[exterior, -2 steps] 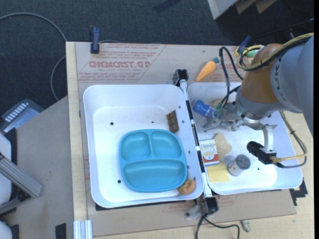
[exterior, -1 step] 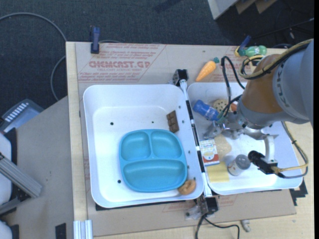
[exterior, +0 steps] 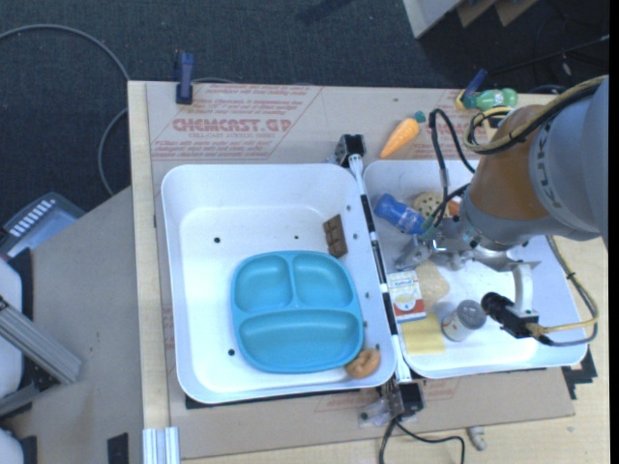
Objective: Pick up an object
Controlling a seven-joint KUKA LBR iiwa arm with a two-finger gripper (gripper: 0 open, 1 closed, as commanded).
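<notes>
- A cardboard-topped bench [exterior: 232, 129] with red print carries two glossy white bins; dark carpet surrounds it.
- The left bin [exterior: 193, 211] holds a smooth blue compartment plate [exterior: 295, 310], a brown block [exterior: 335, 237] at its right wall, and a bun [exterior: 365, 362] in its near right corner.
- The right bin [exterior: 556, 351] holds a blue bottle [exterior: 399, 212], a carton [exterior: 405, 293], a yellow sponge [exterior: 422, 335] and a grey can [exterior: 464, 318].
- The gripper [exterior: 423, 249] hangs over the bottle; whether it is released or clenched I cannot tell.

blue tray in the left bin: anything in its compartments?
Empty. The blue tray shows bare blue in all three compartments; a brown pastry lies beside its corner.
</notes>
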